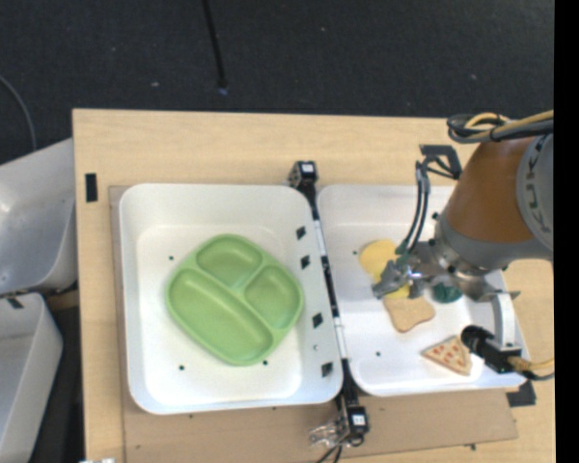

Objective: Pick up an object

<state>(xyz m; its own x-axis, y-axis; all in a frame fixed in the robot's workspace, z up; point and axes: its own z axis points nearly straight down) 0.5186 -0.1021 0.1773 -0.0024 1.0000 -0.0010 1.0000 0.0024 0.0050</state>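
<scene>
Arm [497, 196]: reaches in from the right over the right bin [367, 369], hiding much of that bin's far right side.
Gripper [398, 280]: low in the right bin, between the yellow piece and the toast slice; whether its jaws are apart or together cannot be made out (too small and blurred).
Yellow piece [374, 255]: just left of the gripper, its right edge covered.
Toast slice [409, 314]: just below the gripper, top edge partly hidden.
Teal object [448, 293]: mostly covered by the wrist.
Pizza slice [449, 356]: near the bin's front right corner, well apart from the gripper.
Left bin [140, 374]: holds a green divided plate [234, 298]; bare floor rings it.
</scene>
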